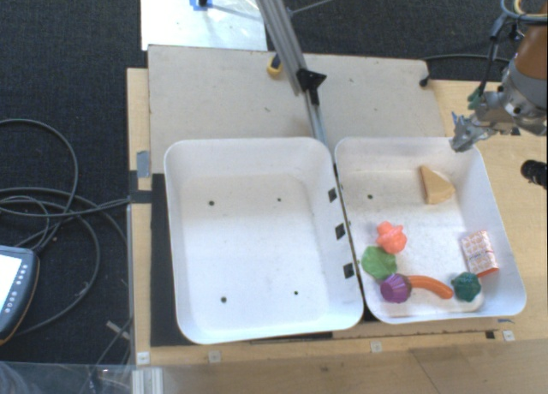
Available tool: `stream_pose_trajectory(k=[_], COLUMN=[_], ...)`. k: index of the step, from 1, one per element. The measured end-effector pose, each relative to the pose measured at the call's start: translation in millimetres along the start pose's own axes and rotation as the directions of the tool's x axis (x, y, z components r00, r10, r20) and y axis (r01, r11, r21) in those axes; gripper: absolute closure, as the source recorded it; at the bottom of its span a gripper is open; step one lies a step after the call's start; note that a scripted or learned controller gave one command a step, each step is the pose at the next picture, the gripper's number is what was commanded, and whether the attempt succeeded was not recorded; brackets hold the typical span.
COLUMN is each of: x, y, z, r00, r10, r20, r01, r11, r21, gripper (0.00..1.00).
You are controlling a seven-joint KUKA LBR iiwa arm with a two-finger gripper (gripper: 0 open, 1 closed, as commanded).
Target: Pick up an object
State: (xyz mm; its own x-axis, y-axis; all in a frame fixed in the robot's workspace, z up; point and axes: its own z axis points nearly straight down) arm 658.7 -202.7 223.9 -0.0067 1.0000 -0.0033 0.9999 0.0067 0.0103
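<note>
Tan wedge (436,185) lies in the right bin (499,212), upper part, long axis running up-down with its narrower end toward the far rim. The gripper (463,138) hangs above the bin's far right corner; whether it is spread or pressed together cannot be told. Nearer lie an orange piece (390,235), green piece (377,262), purple piece (395,288), carrot (429,285), teal piece (467,285) and pink packet (479,252)

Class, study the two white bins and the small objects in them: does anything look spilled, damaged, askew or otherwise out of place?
Nothing stands out. All the small objects lie inside the right white bin: a tan wedge, orange, green, purple and teal pieces, an orange stick and a pink packet. None has spilled over the rim or looks damaged.
</note>
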Motion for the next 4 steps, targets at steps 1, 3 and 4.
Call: stream_pose_trajectory(k=[1,3,4], x=[-4.7,104.9,156.3], y=[10.0,-26.2,-35.0], z=[-61.3,-42.6,-43.3], r00=[1.000,1.000,1.000], r10=[-0.001,-0.004,-0.004], r20=[0.000,-0.005,-0.006], r01=[0.001,0.004,0.004], r11=[1.000,1.000,1.000], r21=[0.000,0.009,0.010], gripper=[1.00,1.00,1.00])
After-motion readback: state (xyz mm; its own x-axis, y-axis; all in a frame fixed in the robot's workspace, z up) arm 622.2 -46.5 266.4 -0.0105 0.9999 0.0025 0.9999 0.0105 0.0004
